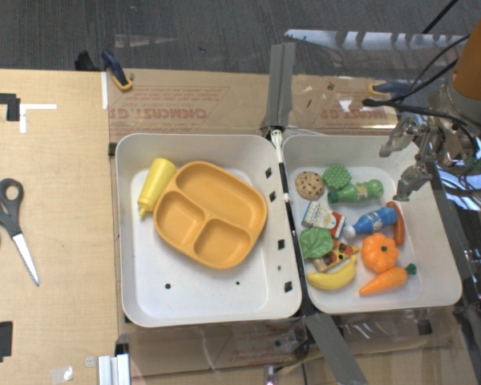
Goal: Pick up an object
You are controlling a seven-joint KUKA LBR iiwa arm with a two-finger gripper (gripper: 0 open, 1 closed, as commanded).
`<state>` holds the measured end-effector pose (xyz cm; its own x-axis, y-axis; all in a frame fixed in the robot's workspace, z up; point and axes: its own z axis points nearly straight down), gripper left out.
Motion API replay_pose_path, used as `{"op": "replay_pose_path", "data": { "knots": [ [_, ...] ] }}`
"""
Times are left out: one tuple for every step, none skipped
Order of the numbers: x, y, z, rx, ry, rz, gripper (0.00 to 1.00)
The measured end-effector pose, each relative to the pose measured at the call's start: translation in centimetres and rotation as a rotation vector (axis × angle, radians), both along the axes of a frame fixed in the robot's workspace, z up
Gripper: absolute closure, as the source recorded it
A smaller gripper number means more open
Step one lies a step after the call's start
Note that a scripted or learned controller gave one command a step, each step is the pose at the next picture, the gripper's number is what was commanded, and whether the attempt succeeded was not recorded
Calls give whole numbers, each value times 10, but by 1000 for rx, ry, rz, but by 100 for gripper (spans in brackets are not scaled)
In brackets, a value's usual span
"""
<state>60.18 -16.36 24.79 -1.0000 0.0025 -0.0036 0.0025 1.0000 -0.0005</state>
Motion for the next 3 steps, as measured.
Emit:
{"op": "replay_pose_path", "data": {
  "knots": [
    [19, -14, -132, -5, -22, 2, 0],
    [-48, -7, -155, 0, 0, -173, 0],
    [-93, 4, -154, 0, -4, -225, 0]
  ]
}}
